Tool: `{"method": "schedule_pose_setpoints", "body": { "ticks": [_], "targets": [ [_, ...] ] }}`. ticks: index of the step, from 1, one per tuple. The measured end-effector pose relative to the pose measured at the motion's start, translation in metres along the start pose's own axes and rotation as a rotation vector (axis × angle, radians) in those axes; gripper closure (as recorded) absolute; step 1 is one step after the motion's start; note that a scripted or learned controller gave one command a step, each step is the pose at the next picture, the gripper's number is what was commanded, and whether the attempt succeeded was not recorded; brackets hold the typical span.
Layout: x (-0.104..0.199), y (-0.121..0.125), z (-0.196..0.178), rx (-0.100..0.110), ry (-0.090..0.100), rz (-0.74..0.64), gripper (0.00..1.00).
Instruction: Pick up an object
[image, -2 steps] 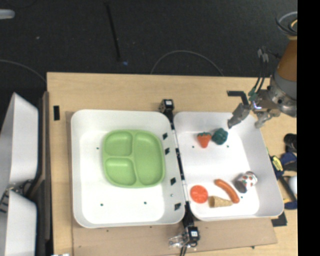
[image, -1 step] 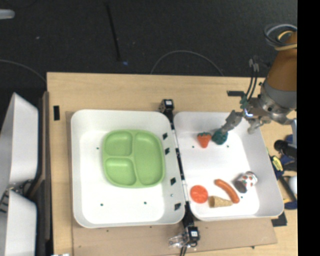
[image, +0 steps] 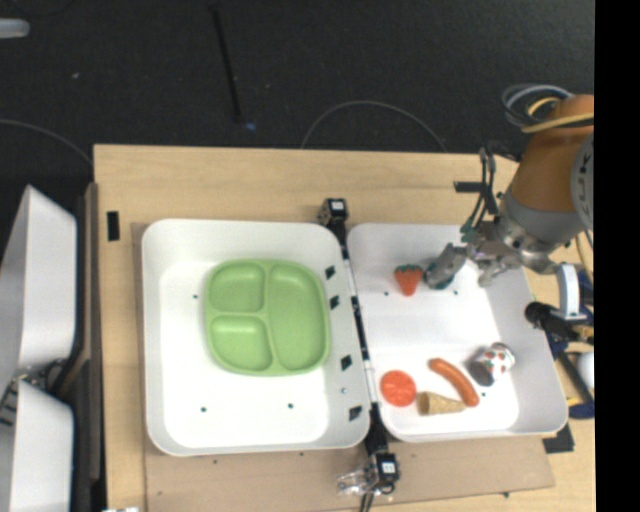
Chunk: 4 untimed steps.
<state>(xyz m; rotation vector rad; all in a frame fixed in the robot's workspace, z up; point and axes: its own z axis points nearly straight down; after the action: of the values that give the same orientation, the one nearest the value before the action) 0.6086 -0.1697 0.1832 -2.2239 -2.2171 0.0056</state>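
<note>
Overhead, slanted view: a wooden surface (image: 250, 180) carries two shallow white bins side by side, with dark floor and cables beyond its far edge.
Left bin (image: 170, 400): holds a light green plate (image: 268, 316) with three compartments, lying flat near the middle.
Right bin (image: 520, 410): holds five small toy foods.
Strawberry (image: 407, 279): a red piece with a green top, in the far part of the right bin, just beside the gripper.
Orange disc (image: 398, 388): a round, flat piece near the bin's front left corner.
Sausage (image: 454, 379): a reddish-orange hot dog shape lying at a slant, just right of the disc.
Tan wedge (image: 438, 403): a cone-like piece touching the sausage's near side.
Grey and white piece (image: 492, 362): a small lump with a red spot, right of the sausage; too small to name.
Arm (image: 552, 190): grey with an orange band, reaching in from the right over the far right bin.
Gripper (image: 440, 271): low over the bin floor, pointing left toward the strawberry.
Fingers: I cannot tell whether they are spread or closed; nothing is visibly between them.
</note>
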Motion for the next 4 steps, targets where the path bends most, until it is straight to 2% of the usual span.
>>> {"method": "schedule_pose_setpoints", "body": {
  "ticks": [1, 2, 4],
  "targets": [
    [0.004, 0.0, 0.062, 0.0, 0.0, 0.002, 0.0],
    [0.003, 0.002, 0.047, -0.008, 0.0, 0.006, 1.0],
    [0.001, 0.009, -0.053, -0.01, 0.0, -0.005, 1.0]
  ]
}}
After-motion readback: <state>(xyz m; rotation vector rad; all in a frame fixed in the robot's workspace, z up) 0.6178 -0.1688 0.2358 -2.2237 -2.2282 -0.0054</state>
